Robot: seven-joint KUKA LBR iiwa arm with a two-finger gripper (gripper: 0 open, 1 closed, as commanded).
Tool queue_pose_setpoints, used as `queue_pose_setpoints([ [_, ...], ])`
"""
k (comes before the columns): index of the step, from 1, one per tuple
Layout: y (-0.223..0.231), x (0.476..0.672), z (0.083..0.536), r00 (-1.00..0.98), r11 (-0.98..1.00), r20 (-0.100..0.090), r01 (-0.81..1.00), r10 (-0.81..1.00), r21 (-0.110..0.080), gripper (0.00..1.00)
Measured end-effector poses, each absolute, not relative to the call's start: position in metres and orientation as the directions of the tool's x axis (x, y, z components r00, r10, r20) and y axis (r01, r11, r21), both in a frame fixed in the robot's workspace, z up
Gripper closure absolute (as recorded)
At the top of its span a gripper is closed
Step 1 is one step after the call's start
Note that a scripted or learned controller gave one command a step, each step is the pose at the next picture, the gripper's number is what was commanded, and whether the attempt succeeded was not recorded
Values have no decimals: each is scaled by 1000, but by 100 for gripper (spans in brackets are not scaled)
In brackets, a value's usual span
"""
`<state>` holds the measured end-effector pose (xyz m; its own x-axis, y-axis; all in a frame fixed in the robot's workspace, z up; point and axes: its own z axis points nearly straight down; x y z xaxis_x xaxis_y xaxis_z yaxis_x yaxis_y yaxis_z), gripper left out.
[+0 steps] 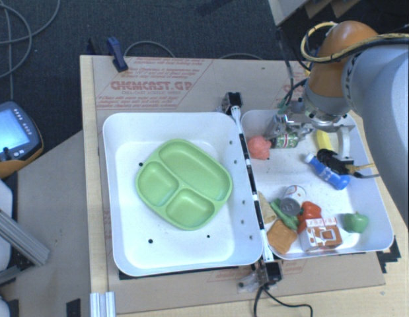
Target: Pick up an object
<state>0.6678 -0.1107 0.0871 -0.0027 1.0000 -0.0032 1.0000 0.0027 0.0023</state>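
My gripper [287,132] is low over the far end of the right bin [376,207], under the grey wrist with its orange band. A small greenish-brown item [288,141] sits right at its tip; whether it is held I cannot tell. A salmon-pink ball [259,147] lies just left of the gripper, against the bin's left wall. A yellow piece [323,140] lies just right of it. A blue object [328,171] with a black part rests a little nearer.
The left bin [125,144] holds a green divided plate [184,183]. At the right bin's near end lie an orange wedge [281,237], a red-and-white box [321,234], a red piece [310,210], a green piece [353,222] and a grey disc [290,207].
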Motion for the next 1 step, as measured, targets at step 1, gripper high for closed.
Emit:
queue_pose_setpoints([
  [1, -45, 637, 192, -3, 3, -1, 1000, 1000, 8, 100],
])
